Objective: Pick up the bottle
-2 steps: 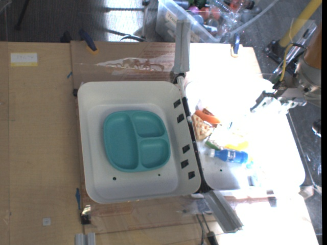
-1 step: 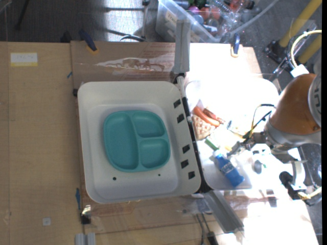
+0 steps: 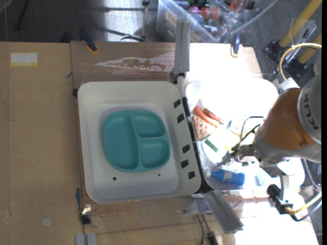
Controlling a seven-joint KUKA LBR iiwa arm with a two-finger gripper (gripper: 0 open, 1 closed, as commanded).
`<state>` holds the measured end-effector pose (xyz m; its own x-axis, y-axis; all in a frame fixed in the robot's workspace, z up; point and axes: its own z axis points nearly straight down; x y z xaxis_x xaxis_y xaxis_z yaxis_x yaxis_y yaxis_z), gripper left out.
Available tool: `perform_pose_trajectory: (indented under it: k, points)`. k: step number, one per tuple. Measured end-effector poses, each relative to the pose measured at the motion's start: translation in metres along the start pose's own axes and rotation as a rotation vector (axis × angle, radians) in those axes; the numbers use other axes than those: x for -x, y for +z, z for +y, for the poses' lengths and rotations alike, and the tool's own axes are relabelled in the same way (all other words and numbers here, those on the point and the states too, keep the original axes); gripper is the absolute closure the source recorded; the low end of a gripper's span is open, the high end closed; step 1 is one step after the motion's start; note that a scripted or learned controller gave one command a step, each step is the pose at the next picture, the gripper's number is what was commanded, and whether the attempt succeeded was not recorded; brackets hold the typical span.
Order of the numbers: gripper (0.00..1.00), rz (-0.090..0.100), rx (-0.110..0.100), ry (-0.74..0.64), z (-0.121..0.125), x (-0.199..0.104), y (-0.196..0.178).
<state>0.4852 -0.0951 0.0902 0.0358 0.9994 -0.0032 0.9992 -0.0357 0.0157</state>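
A blue bottle (image 3: 228,178) lies on its side in the right bin (image 3: 265,88), near the bin's front left corner, with its pale end pointing left. My gripper (image 3: 236,156) hangs just above and slightly behind the bottle, under the arm's orange band (image 3: 286,126). I see nothing held in it. The glare in this bin washes out much of its floor.
The right bin also holds an orange-red packet (image 3: 205,115), a speckled item (image 3: 202,130) and a small green piece (image 3: 211,145) behind the gripper. A teal divided plate (image 3: 136,140) sits in the left bin (image 3: 92,116). A clear tub of clutter (image 3: 214,6) stands beyond the bench.
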Motion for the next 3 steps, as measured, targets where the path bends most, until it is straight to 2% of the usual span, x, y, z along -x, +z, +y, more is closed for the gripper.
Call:
perform_pose_trajectory:
  k: [1, 2, 3]
  points:
    - [1.0, -0.004, 0.004, 0.006, 0.001, 0.003, -0.01]
    - [1.0, 0.001, -0.016, 0.284, 0.041, -0.072, -0.094]
    - [1.0, -0.005, -0.018, 0.974, 0.019, -0.141, -0.094]
